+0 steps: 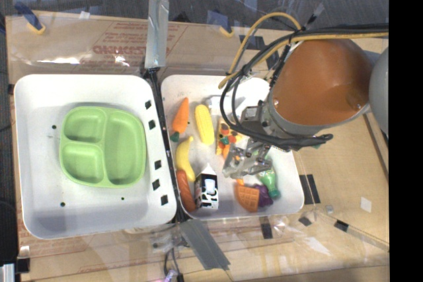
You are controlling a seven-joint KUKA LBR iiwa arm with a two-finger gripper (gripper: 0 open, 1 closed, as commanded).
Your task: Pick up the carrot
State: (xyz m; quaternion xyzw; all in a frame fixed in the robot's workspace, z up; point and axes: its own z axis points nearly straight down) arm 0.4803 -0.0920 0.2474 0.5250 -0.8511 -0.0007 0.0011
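The grey arm with its broad orange band (324,82) reaches in from the right and hangs over the right-hand shallow white bin (281,208); its metal pincer (246,158) sits low among the toys near the bin's middle, and from here I cannot tell how it stands or whether anything is in it; the tapered orange plastic carrot with a green stalk end (180,117) lies apart from it, near the bin's left wall toward the far side, untouched; just beside the carrot lies a yellow corn cob (203,124), and nearer me a yellow banana (184,158), a reddish-orange sausage-shaped toy (185,191) and a small black-and-white carton (207,191); an orange waffle-textured piece (248,195) and a purple and green toy (268,189) rest near the pincer; the left white bin (39,208) holds a light green divided plate with 3 sections (104,146); both bins sit on a brown cardboard-covered surface (357,221).
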